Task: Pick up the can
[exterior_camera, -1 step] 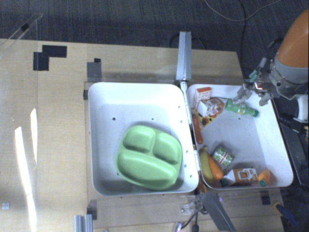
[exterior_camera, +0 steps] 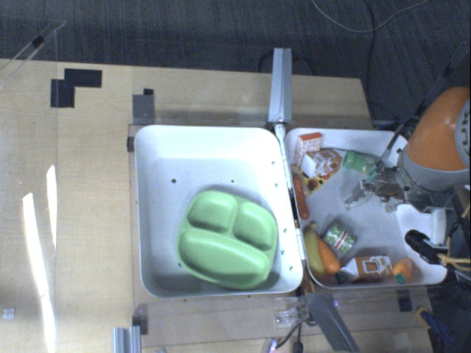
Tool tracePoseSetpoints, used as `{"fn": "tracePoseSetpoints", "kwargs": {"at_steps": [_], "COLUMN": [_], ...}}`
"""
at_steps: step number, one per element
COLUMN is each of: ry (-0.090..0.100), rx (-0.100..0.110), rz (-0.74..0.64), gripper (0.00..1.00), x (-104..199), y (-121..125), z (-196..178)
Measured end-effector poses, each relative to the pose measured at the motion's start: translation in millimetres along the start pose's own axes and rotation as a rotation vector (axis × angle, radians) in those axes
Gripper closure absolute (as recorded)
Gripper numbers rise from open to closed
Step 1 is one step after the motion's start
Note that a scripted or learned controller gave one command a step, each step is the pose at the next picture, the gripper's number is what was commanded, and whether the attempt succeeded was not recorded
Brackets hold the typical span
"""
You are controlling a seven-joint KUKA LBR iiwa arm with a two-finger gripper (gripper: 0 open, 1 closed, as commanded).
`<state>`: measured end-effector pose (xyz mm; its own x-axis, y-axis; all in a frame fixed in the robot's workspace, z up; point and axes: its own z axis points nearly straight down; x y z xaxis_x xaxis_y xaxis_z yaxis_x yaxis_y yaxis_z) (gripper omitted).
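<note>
The can (exterior_camera: 339, 237) has a green label and lies on its side in the lower middle of the right bin (exterior_camera: 383, 223). It rests just right of a banana (exterior_camera: 314, 247) and a carrot (exterior_camera: 328, 257). My gripper (exterior_camera: 362, 195) hangs over the middle of the right bin, up and to the right of the can and apart from it. Nothing shows in its grasp. The grey arm with its orange band (exterior_camera: 440, 132) reaches in from the right.
The right bin also holds a red-and-white carton (exterior_camera: 309, 144), a snack bag (exterior_camera: 324, 165), a green packet (exterior_camera: 359, 160) and a juice box (exterior_camera: 372, 267). A green divided plate (exterior_camera: 228, 239) lies in the left bin (exterior_camera: 184, 160). A metal post (exterior_camera: 281, 87) stands between the bins.
</note>
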<state>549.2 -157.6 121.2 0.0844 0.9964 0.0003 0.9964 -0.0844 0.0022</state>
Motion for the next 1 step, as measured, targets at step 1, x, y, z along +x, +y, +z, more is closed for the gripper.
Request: {"fn": "tracePoseSetpoints", "kwargs": {"at_steps": [1], "ry": [-0.003], "rx": [-0.009], "rz": [-0.372], "gripper": [0.0], "x": [-33.7], "y": [-54.0], "z": [31.4]}}
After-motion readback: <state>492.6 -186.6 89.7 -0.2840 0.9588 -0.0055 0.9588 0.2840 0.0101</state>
